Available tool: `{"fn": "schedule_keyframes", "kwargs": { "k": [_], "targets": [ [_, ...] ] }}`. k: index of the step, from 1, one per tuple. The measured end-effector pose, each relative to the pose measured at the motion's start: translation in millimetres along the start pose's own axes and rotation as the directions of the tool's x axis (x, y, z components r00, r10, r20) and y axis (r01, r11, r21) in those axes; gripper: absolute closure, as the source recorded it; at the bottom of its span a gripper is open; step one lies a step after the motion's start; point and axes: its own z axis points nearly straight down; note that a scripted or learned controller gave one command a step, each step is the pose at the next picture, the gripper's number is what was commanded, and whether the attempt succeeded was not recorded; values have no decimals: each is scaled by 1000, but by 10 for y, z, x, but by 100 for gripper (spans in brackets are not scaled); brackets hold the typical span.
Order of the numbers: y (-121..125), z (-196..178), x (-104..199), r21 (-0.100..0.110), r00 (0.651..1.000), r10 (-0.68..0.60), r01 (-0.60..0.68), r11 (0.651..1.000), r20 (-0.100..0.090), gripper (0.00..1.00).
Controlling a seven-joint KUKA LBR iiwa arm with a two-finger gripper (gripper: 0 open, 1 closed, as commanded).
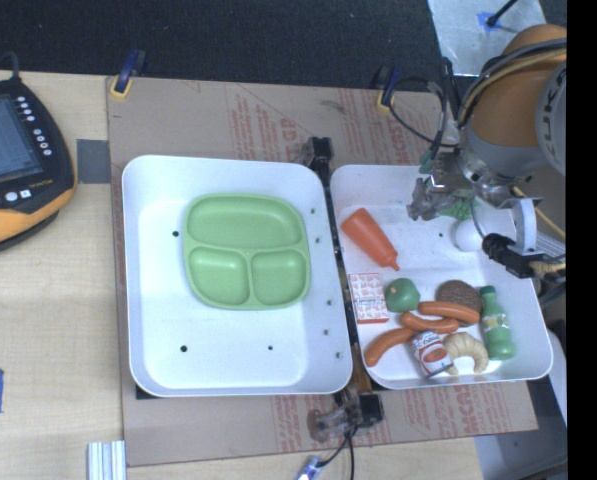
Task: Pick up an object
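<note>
My gripper [436, 200] hangs over the far part of the right bin [418, 230], near its back wall; from this slant I cannot tell its state, nor whether anything sits in it; a bit of green shows just beside it, too blurred to name.

Candidates, near to far, all in the right bin:
- croissant [468, 347] and small can [433, 353] at the near edge, touching each other; the can looks rigid and smooth, likely to slip unless taken across its middle; the croissant looks like light toy plastic, curved, awkward.
- green bottle [494, 323] at the near right, lying beside the croissant; thin, hard, probably rolls.
- two sausages [418, 330], close together; narrow and rounded; best taken across the short axis at mid-length.
- brown patty [460, 294] just behind them; flat, low, hard to get under.
- green apple [402, 294] and a printed card [367, 298] by the left wall; the apple is round and may squirt out; the card is too flat to pinch.
- orange carrot [369, 237], lying alone on bare floor, well apart from the pile; tapered, probably light and stiff; my judgement: the best target, taken across the thick end.
- white egg [466, 234] close to my wrist; smooth, slippery.

Left bin [148, 268] holds a green divided plate [246, 250]; wide, thin-rimmed, poor for two fingers.
</note>
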Motion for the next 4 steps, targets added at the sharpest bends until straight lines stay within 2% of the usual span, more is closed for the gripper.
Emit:
{"fn": "schedule_keyframes", "kwargs": {
  "k": [1,2,3,4],
  "targets": [
    [-331,764,-215,0,1000,0,0,1000,-1,0],
    [-15,798,-414,-2,1000,1,-1,1000,-2,0],
    [-15,693,-421,-1,1000,-1,1,1000,-2,100],
    [-546,-212,306,-3,1000,-3,3,1000,-2,100]
  ]
}}
